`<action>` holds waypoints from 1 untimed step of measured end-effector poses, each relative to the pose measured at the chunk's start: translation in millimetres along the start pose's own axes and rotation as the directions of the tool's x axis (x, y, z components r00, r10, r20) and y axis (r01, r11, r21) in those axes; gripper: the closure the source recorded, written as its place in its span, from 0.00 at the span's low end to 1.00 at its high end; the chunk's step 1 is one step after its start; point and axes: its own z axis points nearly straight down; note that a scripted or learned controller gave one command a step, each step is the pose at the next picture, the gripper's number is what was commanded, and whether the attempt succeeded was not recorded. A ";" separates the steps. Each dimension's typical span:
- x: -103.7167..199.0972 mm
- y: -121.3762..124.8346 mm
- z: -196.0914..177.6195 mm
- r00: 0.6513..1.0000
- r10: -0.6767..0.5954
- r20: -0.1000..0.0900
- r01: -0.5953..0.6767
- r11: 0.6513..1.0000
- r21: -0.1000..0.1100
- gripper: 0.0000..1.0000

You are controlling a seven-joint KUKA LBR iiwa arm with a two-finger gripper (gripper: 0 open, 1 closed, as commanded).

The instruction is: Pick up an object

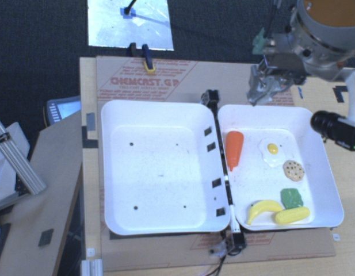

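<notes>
Gripper (262, 91) hung above right bin's (321, 154) far edge, open or closed I could not tell; carrot (234, 148) against the divider wall, banana (262, 209) touching lemon (292, 214): I judged either grasp might slip.

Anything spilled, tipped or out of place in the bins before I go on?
Nothing stands out. The carrot, egg, cookie, banana, green piece and yellow piece all lie inside the right bin. The gripper is above its far rim.
</notes>
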 end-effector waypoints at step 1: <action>4.3 0.0 0.1 1.000 0.000 0.000 0.000 1.000 0.000 1.00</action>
